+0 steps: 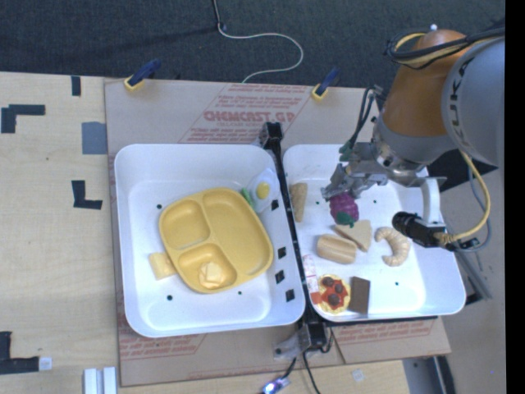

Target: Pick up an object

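The cardboard sheet (246,117) is lying under everything on the bench, carrying red printing along its far strip; the lettering is too blurred to read for certain. Two blue-and-yellow clamps (141,74) are pinning its far edge. On it the left bin (131,220) and the right bin (443,290) are sitting side by side, their inner rims touching along a dark divider.

The arm (447,80) is reaching in from the right, hanging over the far-right part of the right bin and shading that corner. The gripper (351,189) is hovering over the bin's far-left middle, directly above a purple grape bunch (344,209); whether the fingers are closed on it or merely standing over it cannot be told. The bunch is lying with its long axis running roughly near-to-far, its top tucked beneath the gripper.

The yellow tray (215,236) is filling the middle of the left bin, leaving open floor along the near and left walls. In the right bin, open floor is showing along the near-right side. Around the grapes, a bread roll (336,249), a croissant (395,247), a pizza slice (331,293) and a dark brown block (359,295) are clustering near the left and near walls.
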Action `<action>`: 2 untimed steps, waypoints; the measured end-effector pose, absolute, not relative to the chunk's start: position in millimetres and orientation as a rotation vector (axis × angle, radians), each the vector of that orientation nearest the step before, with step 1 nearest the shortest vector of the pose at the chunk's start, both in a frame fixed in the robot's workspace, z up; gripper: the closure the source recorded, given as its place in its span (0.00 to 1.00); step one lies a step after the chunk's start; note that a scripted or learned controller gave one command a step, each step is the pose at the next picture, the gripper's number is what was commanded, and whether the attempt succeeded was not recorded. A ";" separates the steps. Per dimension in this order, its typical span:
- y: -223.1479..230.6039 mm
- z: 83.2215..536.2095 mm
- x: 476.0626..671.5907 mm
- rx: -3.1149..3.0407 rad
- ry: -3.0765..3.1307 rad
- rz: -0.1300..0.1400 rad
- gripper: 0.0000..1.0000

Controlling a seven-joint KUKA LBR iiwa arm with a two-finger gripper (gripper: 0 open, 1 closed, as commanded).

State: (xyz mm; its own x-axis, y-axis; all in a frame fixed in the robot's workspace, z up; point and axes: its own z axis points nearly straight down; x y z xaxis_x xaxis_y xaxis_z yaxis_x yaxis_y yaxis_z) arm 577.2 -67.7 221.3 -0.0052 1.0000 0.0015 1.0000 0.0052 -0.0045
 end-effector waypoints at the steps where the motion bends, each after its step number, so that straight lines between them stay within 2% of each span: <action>1: -23.1 231.1 554.2 -2.212 -2.225 0.001 1.00; 2: 13.7 232.8 521.4 -2.213 -2.224 0.005 1.00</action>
